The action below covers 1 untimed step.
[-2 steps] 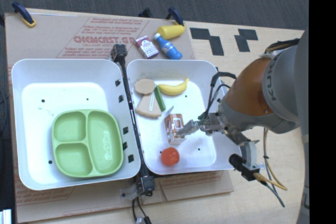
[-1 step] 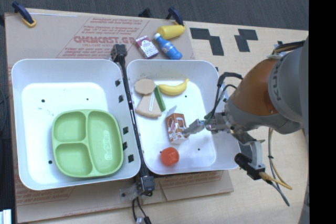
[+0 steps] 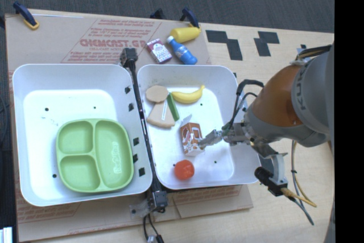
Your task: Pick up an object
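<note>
I am reaching into the right bin (image 3: 227,79) from its right side, my gripper (image 3: 209,138) lying low and just beside the small brown carton (image 3: 191,139), which rests near the bin's middle. I am judging the carton to be the likeliest target: light, stiff-walled cardboard that should bear a moderate squeeze, though its printed faces may be slick and it could skid on the smooth white floor. I am taking its two long flat sides as the best place to grip.

My fingertips are appearing to touch, or nearly touch, the carton's right edge; I cannot tell contact for certain. I am not seeing the carton between my fingers, so I am reporting nothing held. How far my fingers are parted I cannot tell at this angle.

Neighbouring items are lying apart from the carton: a red tomato (image 3: 183,169) below it, a banana (image 3: 188,95) above, and a green strip (image 3: 173,107) across two tan slices (image 3: 160,116).
</note>
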Tool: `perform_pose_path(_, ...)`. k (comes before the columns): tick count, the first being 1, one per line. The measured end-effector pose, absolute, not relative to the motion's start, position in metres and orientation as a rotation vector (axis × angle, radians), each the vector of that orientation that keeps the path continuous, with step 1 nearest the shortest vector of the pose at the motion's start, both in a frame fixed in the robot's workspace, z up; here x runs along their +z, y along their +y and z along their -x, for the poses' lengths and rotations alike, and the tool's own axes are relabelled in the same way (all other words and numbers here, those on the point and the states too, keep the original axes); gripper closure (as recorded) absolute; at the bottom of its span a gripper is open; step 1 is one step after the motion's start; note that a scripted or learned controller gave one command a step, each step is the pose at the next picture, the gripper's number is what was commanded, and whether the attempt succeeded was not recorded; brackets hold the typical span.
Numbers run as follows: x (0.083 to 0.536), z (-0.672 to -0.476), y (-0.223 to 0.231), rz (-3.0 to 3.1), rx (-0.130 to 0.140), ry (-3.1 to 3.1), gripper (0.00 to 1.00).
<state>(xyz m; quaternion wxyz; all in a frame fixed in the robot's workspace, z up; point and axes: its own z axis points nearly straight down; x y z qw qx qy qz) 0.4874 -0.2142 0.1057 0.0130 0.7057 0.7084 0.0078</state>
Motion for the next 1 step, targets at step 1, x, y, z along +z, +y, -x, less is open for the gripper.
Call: perform_pose_path(1,0.1059,-0.4870,-0.2159,-2.200,0.022,2.202,0.00)
